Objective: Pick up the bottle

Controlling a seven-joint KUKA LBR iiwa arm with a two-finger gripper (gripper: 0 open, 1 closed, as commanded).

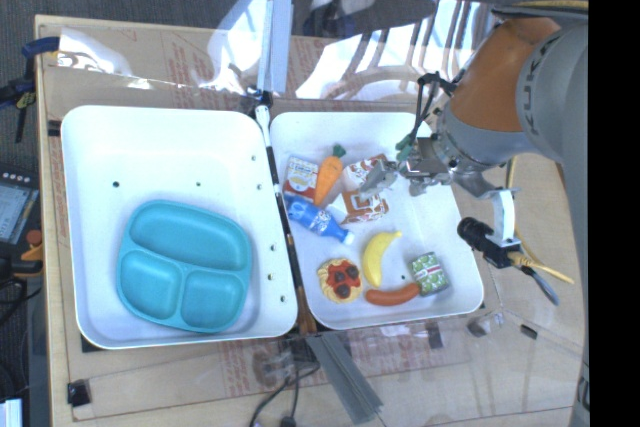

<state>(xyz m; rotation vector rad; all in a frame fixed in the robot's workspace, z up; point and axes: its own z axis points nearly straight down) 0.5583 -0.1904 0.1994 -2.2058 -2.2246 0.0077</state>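
Bottle [315, 217] lies flat at the right bin's [452, 130] left edge, beside carrot [327, 177] and banana [376, 255]. Gripper [385, 177] hovers right of it; jaws' state cannot be told.

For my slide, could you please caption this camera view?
Gripper hovers over the right bin of toy food, short of the blue bottle; a blue tray sits in the left bin.

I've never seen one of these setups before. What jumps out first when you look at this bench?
The big grey arm with its orange band reaches in from the right over the right bin, which holds a jumble of toy food: a carrot, a banana and a blue bottle. In the left bin lies a turquoise divided tray.
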